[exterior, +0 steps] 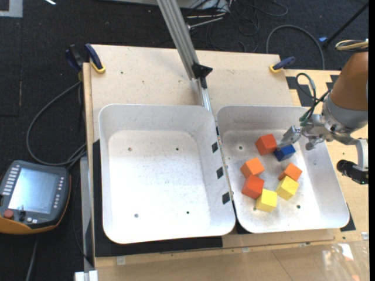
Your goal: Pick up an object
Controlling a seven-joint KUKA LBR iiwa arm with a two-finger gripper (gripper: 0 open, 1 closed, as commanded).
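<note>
Blue cube [285, 152] is the landmark here and the likeliest thing to be picked: it sits in the right bin [334, 212], toward that bin's far side, and the gripper [296, 136] hangs directly at its upper right corner, so close that tip and cube seem to touch or nearly so. Whether the fingers are spread or closed cannot be told from this slanted view, and nothing shows the cube between them. The cube looks turned a little off the bin's walls, with no long axis to speak of, so any closing direction across its flat faces should serve, in my judgement. Just left of the blue cube, touching or almost, lies an orange cube [266, 143]. Nearer the camera from it sit two more orange cubes [252, 167] [253, 187], a smaller orange one [290, 171] and two yellow cubes [287, 187] [266, 199]. The left bin [108, 157], well beyond the orange cube, holds nothing visible.
</note>
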